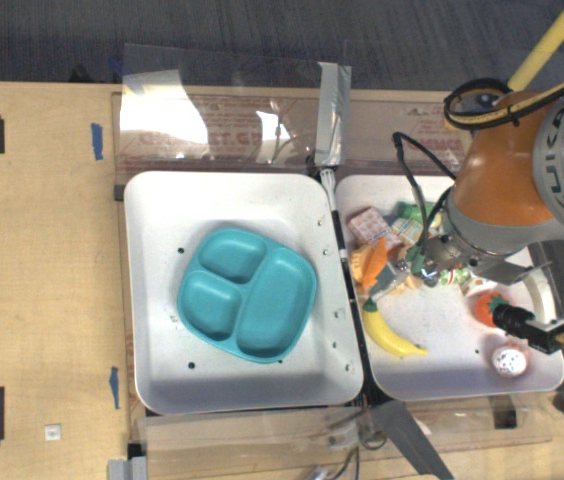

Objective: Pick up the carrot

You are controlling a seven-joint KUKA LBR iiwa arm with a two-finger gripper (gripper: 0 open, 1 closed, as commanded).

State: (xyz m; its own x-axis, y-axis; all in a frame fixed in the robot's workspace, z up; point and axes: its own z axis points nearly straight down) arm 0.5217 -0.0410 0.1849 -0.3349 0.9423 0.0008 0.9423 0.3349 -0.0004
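The carrot (370,262), a small orange piece, lies at the left side of the right bin (442,320), close to the wall between the two bins. My gripper (404,268) is low in that bin, right beside the carrot on its right and touching or nearly touching it. The grey arm with its orange band (502,183) comes in from the right and hides the bin's back right part. Whether the carrot sits inside the gripper cannot be made out.
A yellow banana (392,335) lies just in front of the carrot. A pink packet (367,224) and green items (409,211) sit behind it. A red item (486,309) and a white ball (509,361) are at the right. The left bin (152,218) holds a teal divided plate (248,293).
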